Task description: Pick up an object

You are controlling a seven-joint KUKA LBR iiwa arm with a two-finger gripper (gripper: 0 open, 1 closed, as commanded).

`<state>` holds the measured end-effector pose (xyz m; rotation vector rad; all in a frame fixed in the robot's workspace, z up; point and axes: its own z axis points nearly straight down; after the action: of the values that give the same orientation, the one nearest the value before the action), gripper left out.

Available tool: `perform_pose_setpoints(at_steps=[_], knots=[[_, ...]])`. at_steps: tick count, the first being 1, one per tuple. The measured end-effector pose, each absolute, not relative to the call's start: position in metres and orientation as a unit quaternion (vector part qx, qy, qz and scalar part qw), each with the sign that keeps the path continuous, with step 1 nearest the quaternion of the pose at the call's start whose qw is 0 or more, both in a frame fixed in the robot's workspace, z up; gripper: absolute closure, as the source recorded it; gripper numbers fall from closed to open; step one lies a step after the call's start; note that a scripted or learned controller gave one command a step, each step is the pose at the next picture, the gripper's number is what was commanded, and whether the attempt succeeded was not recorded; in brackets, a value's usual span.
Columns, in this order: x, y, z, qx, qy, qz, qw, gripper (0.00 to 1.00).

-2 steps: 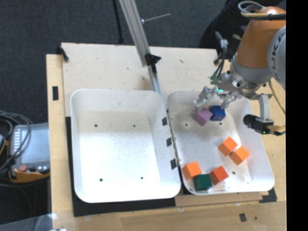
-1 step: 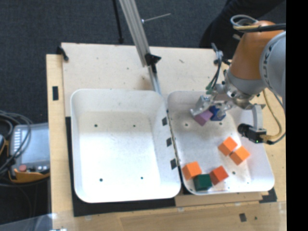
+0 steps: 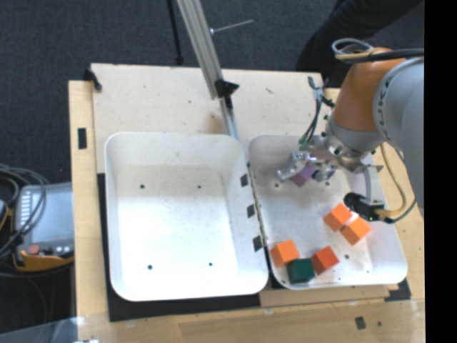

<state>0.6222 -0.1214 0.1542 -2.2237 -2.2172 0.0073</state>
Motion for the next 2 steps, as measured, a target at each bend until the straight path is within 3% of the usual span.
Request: perform_pose_setpoints(at_steps=[1,2], knots=[[0.621,-0.123,0.102,-0.708,-0.706,0.0022,0.001,0.00],[0.623,-0.123,0.116,-0.710,-0.704,-0.0015,-0.001,1.00]])
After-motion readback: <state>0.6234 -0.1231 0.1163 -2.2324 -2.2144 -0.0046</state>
